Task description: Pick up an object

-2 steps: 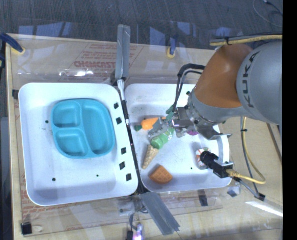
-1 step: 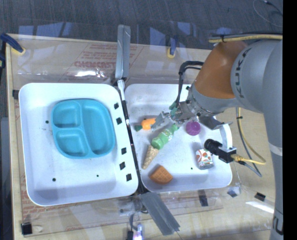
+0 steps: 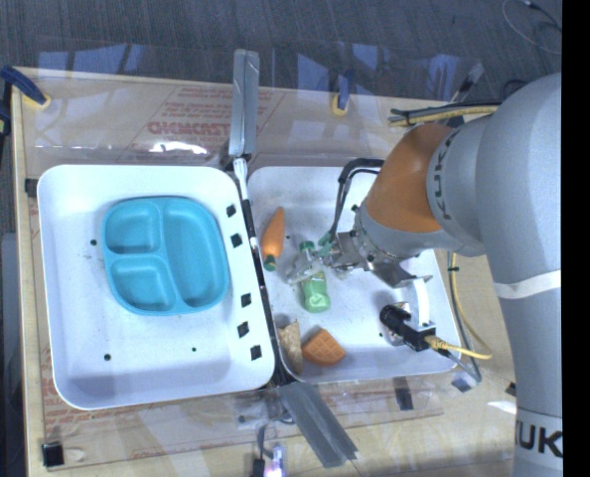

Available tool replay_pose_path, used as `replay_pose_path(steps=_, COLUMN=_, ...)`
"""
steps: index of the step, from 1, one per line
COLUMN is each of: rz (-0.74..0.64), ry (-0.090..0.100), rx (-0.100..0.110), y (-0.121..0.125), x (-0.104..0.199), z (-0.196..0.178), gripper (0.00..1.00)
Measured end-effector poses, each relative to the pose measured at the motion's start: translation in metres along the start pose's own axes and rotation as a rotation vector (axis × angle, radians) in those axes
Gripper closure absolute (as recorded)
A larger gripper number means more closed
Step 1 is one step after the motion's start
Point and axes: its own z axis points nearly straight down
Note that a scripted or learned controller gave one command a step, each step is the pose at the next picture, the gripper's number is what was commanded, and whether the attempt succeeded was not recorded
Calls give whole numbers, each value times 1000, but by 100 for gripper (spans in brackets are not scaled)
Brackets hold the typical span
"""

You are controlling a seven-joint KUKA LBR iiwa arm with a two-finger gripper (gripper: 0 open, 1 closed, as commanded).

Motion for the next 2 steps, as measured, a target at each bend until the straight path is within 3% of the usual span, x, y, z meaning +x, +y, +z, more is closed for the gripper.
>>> replay_pose_path(steps=1, rz=-5, ry=0, rx=1, y=0, x=0, z=-10, gripper=100)
replay_pose_path(steps=2, rz=-88, ry=0, rx=-1, y=28, x=54, z=-135, gripper=100)
